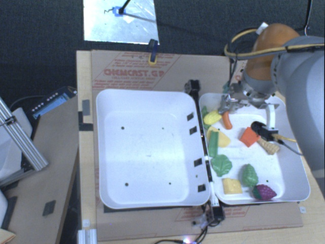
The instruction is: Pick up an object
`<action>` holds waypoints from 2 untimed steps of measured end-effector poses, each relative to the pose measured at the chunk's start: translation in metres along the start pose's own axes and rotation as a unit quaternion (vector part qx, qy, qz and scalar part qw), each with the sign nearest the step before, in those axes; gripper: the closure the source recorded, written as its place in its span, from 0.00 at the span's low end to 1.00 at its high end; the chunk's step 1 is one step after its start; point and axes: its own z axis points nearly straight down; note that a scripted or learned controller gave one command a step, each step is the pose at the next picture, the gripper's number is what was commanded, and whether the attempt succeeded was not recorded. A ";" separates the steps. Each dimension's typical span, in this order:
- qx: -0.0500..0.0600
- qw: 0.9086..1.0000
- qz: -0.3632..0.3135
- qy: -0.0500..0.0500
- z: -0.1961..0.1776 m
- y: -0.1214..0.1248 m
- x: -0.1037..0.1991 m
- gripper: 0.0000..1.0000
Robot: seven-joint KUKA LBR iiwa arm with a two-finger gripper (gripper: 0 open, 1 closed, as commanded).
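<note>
Overhead, the grey arm's gripper hangs over the far-left part of the right shallow white plastic bin; whether it is open or closed cannot be told. Just beside its tip lies a small orange-red oblong plastic toy, near a yellow plastic toy lemon.

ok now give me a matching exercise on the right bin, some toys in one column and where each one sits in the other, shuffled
Things
1 purple grape bunch
2 red-orange carrot
3 green leaf
4 orange block

Places in the right bin
a at the far end, right by the tool
b mid-bin, beside the tan cone
c at the near rim, toward the view's right
d in the near half, close to the wall next to the left bin

Pairs: 1-c, 2-a, 3-d, 4-b
</note>
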 end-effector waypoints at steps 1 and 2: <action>-0.001 1.000 0.000 -0.001 -0.010 -0.001 -0.001 1.00; -0.001 1.000 -0.001 -0.001 -0.010 -0.001 -0.001 0.00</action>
